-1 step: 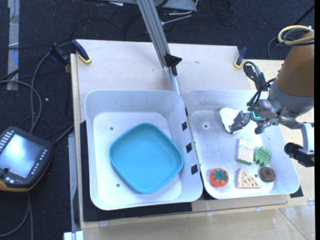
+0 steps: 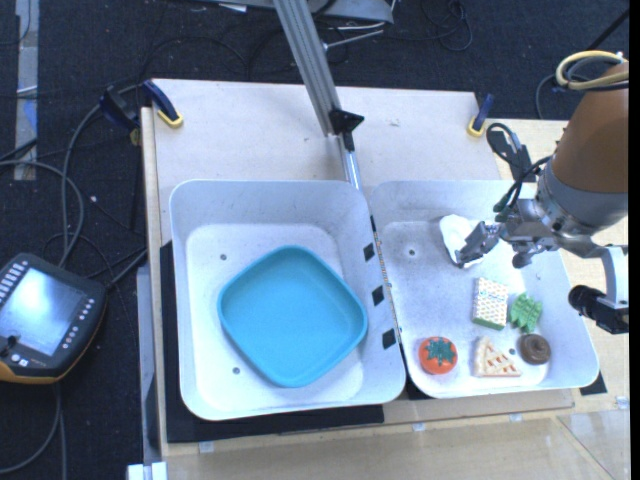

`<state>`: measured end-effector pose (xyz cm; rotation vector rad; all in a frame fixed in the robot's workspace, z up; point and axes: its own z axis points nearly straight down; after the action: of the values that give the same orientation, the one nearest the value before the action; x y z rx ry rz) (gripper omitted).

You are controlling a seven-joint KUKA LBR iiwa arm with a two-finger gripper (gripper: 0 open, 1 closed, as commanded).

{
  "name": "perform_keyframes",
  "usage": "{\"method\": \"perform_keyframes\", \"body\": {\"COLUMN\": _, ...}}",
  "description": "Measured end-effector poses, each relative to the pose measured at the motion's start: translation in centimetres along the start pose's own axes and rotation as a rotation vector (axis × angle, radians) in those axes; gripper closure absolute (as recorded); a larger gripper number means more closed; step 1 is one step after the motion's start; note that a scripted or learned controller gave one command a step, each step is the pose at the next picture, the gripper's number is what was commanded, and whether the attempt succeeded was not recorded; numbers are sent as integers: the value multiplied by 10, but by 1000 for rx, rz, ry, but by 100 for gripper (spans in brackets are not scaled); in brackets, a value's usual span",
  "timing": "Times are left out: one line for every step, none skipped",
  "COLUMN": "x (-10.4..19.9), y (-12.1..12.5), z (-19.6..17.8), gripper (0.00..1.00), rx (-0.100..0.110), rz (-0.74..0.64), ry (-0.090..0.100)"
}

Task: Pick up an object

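Observation:
My gripper (image 2: 498,252) hangs over the back part of the right bin (image 2: 420,268), open, with bin floor showing between its two dark fingers. The left finger (image 2: 472,249) is right beside a white object (image 2: 453,231), touching or nearly touching its right edge. Just below the gripper lie a checkered white-and-green block (image 2: 490,303) and a green leafy toy (image 2: 526,311). Along the bin's front lie a red tomato toy (image 2: 437,354), a tan wedge-shaped toy (image 2: 495,358) and a brown ring (image 2: 535,348).
The left bin (image 2: 200,218) holds a tilted blue square plate (image 2: 290,313). A metal pole (image 2: 315,58) slants down to the ridge between the bins. A pendant with a lit screen (image 2: 40,318) lies on the floor at left.

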<state>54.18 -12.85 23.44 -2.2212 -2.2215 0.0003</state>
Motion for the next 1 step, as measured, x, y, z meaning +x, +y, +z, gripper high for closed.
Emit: {"method": "perform_keyframes", "body": {"x": 4, "y": 3, "z": 44, "gripper": 0, "rx": 4, "rz": 0, "ry": 1}}
